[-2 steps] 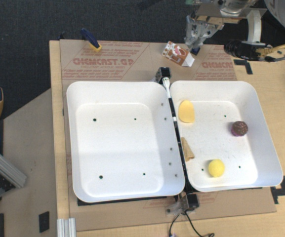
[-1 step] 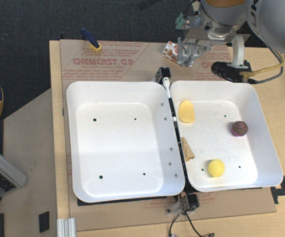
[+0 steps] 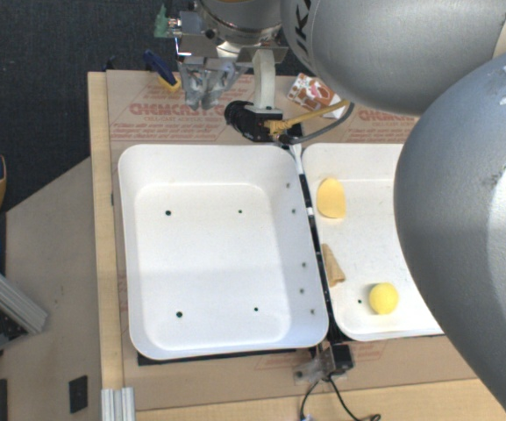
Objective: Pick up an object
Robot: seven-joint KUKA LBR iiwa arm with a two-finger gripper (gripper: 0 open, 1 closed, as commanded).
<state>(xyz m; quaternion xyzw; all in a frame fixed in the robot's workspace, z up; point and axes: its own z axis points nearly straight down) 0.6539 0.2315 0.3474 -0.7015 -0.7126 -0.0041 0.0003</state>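
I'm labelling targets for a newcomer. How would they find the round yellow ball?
Start at the right bin. Along its near edge lies the ball. It is round and bright yellow, unlike the paler, flatter yellow piece farther back and the thin tan wedge by the divider.

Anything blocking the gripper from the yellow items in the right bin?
Nothing visible. The gripper sits above the bins' far edge; the yellow piece and yellow ball lie exposed in the right bin, a tan wedge apart between them.
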